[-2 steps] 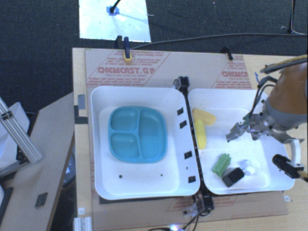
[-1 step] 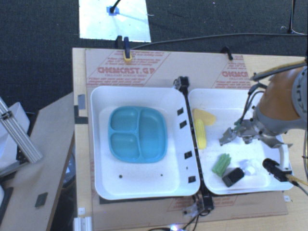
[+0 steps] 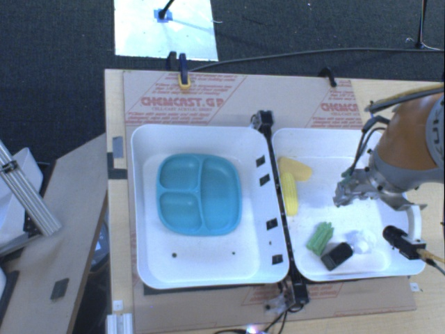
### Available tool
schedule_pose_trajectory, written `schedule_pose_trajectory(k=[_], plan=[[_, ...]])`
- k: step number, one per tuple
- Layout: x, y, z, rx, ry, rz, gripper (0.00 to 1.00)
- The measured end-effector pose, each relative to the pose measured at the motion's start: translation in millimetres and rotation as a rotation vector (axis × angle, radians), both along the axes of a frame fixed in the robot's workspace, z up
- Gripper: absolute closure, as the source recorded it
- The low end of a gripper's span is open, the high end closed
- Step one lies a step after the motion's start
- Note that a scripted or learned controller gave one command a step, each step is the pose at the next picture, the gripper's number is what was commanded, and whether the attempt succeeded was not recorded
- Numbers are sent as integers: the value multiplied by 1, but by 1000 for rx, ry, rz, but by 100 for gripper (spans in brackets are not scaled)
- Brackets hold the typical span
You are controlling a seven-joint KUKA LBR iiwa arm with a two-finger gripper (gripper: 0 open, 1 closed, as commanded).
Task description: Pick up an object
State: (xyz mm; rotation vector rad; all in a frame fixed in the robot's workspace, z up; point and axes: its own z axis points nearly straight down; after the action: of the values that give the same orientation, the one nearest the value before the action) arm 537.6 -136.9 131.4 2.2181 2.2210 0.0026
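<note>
Pincer (image 3: pixel 345 193) over right bin (image 3: pixel 327 141), finger state unclear; green object (image 3: pixel 320 236) just below, free; best lowered straight, centred, clear of black block (image 3: pixel 337 255) beside

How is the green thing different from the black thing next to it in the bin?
The green object is bright green and ridged, while the black object is dark and smooth. The green object looks a little longer; the black object looks blockier. The green object lies nearer the yellow corn; the black object lies nearer the bin's front edge. Both are small, rest in the right bin, and almost touch each other.
</note>
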Motion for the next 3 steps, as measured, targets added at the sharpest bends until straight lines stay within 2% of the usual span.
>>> schedule_pose_trajectory(k=[2, 3], plan=[[4, 2, 98, -1, -5, 3, 100], [5, 56, 98, 3, 1, 9, 100]])
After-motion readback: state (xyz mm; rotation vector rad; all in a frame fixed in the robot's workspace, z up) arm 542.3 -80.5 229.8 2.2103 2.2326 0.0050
